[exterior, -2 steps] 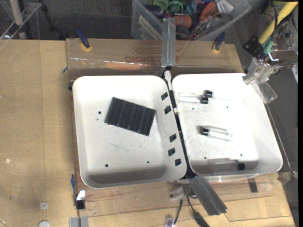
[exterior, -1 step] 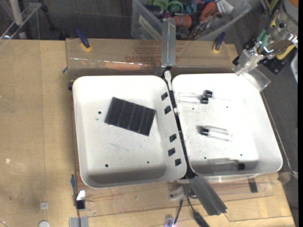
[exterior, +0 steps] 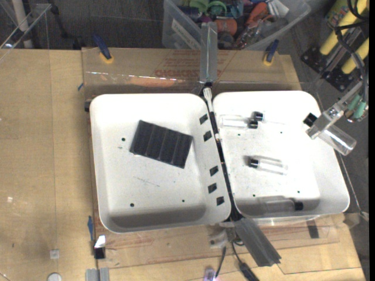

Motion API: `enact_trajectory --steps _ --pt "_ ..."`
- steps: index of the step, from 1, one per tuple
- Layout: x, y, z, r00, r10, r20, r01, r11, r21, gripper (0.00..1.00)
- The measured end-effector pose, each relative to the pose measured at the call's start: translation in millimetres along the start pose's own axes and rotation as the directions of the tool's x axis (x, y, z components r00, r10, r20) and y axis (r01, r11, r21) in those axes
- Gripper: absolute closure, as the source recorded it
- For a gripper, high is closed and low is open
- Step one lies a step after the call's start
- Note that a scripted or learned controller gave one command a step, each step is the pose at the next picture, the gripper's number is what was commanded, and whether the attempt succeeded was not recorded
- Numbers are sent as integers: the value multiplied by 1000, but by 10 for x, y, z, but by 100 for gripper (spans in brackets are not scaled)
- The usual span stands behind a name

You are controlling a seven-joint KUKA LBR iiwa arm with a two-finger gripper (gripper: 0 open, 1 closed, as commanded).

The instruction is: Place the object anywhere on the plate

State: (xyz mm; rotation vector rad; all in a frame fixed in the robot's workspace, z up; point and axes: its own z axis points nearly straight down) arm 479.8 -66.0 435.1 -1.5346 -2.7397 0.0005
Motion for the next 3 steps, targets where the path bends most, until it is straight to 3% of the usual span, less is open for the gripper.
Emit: enact_trajectory --steps 1,2,3 --pt "-166 42 -2 987 -162 4 162 987 -4 100" --pt "-466 293 -6 944 -329 7 329 944 -4 100" --pt "-825 300 66 876 -482 8 482 876 -3 100"
